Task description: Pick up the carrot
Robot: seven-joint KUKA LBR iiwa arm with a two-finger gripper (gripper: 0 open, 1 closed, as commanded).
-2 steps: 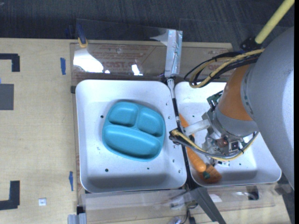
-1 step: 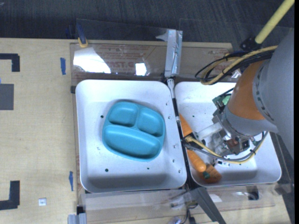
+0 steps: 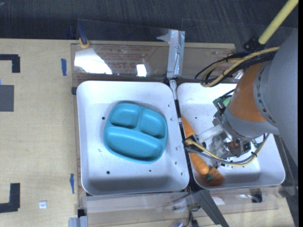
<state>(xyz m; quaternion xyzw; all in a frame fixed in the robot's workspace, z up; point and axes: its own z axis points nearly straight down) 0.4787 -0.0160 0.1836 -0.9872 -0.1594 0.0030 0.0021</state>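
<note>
Two shallow white bins sat side by side on the bench, and everything here is placed relative to the divider (image 3: pixel 176 109) where their rims met. Left of the divider, the left bin (image 3: pixel 90 174) held a blue sectioned plate (image 3: pixel 136 131), lying flat near the bin's middle and well clear of the divider. Right of the divider, the right bin (image 3: pixel 272 171) held the carrot (image 3: pixel 199 163), an orange length running close alongside the divider from about mid-bin down toward the near corner, its thick end near the bin's front wall. A second orange stretch lay higher up against the divider; it seemed to be the same carrot, partly crossed by cables, though the view was too cluttered to be sure. The arm (image 3: pixel 255 96) reached in from the far side of the right bin, grey with its orange band above the wrist, and the gripper (image 3: pixel 222 143) hung low over that bin, just beside the carrot on the side away from the divider. Yellow and black cables looped around the wrist. The claw's opening could not be told, since wiring and the wrist body hid the fingers, and no object could be made out between them.
</note>
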